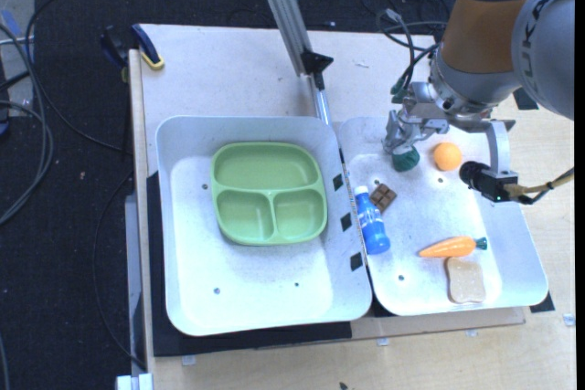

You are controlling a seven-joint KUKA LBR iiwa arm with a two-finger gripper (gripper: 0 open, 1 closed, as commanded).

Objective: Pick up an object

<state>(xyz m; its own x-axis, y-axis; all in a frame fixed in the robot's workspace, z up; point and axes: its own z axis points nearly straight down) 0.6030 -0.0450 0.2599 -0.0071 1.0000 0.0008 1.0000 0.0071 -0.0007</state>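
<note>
Hovering arm: the gripper (pixel 403 140) sits in the upper right of the frame, low over the top of the right bin (pixel 512 283).
Jaws: whether they are parted or closed cannot be told from this slant; the wrist hides them.
Nearest thing: a small dark green object (pixel 407 160) lies directly under the gripper's tip, touching or almost touching it; I cannot tell if it is between the jaws.
Other candidates: an orange ball (pixel 447 156) just to its right, a brown chocolate-like piece (pixel 383 195) below left, a blue bottle (pixel 370 221) along the bin's left wall, a toy carrot (pixel 450 246) and a bread slice (pixel 466 280) toward the lower right.
Left bin: a green divided plate (pixel 270 193) sits mid-frame, well apart from the arm.
Desk: pale wood (pixel 228 68), both bins side by side on it.
Risk, slip: the green object looks rounded, so closing off-centre could squeeze it out sideways.
Risk, knock: it could roll into the orange ball, which lies near.
Risk, wall: the grasp is near the bin's upper rim, so a low approach might scrape it.
</note>
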